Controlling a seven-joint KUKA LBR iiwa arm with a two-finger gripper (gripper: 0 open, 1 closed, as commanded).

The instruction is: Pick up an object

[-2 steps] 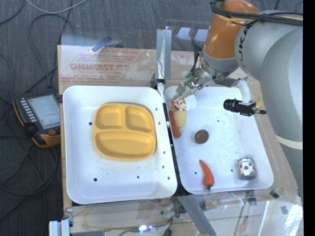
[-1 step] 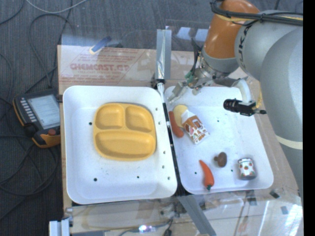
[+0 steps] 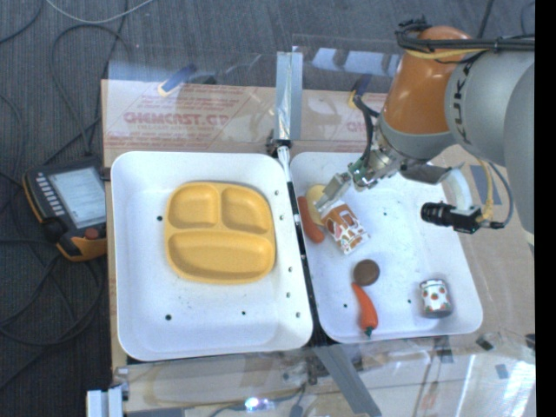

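Observation:
My gripper (image 3: 328, 198) reaches down into the right bin (image 3: 460, 272) near its far left corner. Its tip is over a small pale yellow object (image 3: 315, 193), which it partly hides, and is close above a red and white carton (image 3: 345, 228). A red-orange sausage (image 3: 308, 219) lies along the bin's left wall just beside the tip. A brown round piece (image 3: 367, 272), an orange carrot (image 3: 366, 309) and a small patterned can (image 3: 434, 296) lie nearer the front. I cannot see whether anything is held.
The left bin (image 3: 139, 320) holds a yellow divided plate (image 3: 220, 232). A metal divider post (image 3: 287, 94) stands behind the gap between the bins. A handheld pendant (image 3: 69, 198) lies on the floor at the left.

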